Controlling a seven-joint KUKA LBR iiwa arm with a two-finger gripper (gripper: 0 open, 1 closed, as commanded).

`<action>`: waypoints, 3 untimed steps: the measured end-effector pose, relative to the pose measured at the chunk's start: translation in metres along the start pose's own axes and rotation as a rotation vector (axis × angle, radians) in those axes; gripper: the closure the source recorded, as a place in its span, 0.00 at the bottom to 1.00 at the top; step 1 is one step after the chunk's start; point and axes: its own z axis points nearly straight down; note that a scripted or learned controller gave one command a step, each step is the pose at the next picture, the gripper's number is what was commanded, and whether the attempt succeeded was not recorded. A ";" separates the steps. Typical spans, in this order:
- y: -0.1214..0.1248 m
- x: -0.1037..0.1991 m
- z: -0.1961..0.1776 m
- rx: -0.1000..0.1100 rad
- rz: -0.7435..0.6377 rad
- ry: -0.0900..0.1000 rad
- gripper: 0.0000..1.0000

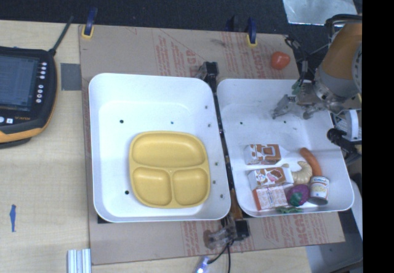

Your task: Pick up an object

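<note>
Objects for picking sit clustered in the right bin (246, 99), at its near right corner: two small cartons (263, 153) and (269, 175) with brown and white printing, a reddish packet (269, 197) below them, an orange carrot-like piece (311, 161), a pale lumpy item (301, 172), a purple ball (300, 195) with green beside it, and a small jar (319, 189). Gripper (289, 107) hangs over the far right part of that bin, well apart from the cluster; whether the jaws are spread or pressed together cannot be told. Nothing shows between them. Left bin (111, 99) holds a yellow three-compartment tray (169, 168). A red ball (280, 60) lies on the bench beyond the right bin. A tablet-like pendant (24, 93) rests at the left edge.
</note>
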 end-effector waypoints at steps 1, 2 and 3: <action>-0.090 0.000 -0.112 0.000 0.000 -0.001 0.00; -0.141 -0.001 -0.007 -0.003 0.000 -0.004 0.00; -0.141 -0.001 -0.017 -0.001 -0.005 -0.004 1.00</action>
